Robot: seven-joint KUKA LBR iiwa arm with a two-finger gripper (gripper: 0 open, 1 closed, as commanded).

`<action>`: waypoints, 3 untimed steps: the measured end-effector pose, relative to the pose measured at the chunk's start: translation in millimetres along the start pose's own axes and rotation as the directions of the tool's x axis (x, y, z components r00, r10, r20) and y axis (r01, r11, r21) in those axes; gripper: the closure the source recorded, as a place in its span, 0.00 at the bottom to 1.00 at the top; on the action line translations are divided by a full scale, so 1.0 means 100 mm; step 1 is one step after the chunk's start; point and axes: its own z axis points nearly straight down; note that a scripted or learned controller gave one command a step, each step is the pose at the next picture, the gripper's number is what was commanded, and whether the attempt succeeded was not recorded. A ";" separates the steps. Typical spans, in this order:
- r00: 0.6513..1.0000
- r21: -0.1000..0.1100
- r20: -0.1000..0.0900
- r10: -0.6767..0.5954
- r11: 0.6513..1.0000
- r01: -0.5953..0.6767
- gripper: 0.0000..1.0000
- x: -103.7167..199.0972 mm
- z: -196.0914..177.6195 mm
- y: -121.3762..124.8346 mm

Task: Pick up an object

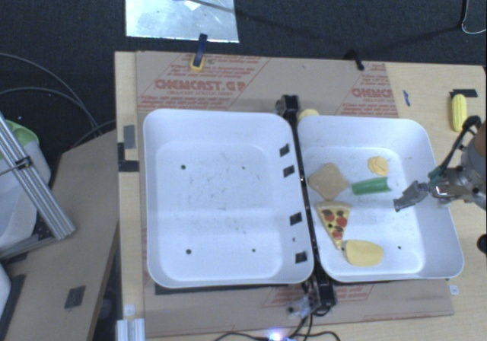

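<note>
The right bin (411,134) holds several toy foods: a tan bread slice (329,180), a green cylinder (370,186), a small orange-yellow piece (377,164), a pizza slice (335,221) and a yellow oval piece (363,253). My gripper (407,196) reaches in over the bin's right side, just right of the green cylinder, with nothing seen between its fingers. The arm enters from the right edge.
The left bin (152,180) stands beside the right one, joined by a black divider (298,195). A small yellow item (308,114) lies behind the bins, a yellow corn-like piece (459,110) at the far right, and a metal frame (30,187) stands at the left.
</note>
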 end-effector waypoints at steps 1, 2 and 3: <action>1.000 0.000 -0.003 -0.004 1.000 0.004 0.00 0.75 1.19 -0.01; 1.000 -0.007 0.003 -0.002 1.000 0.002 0.00 1.04 1.13 0.45; 1.000 -0.001 0.001 0.006 1.000 -0.006 0.00 0.69 0.67 0.05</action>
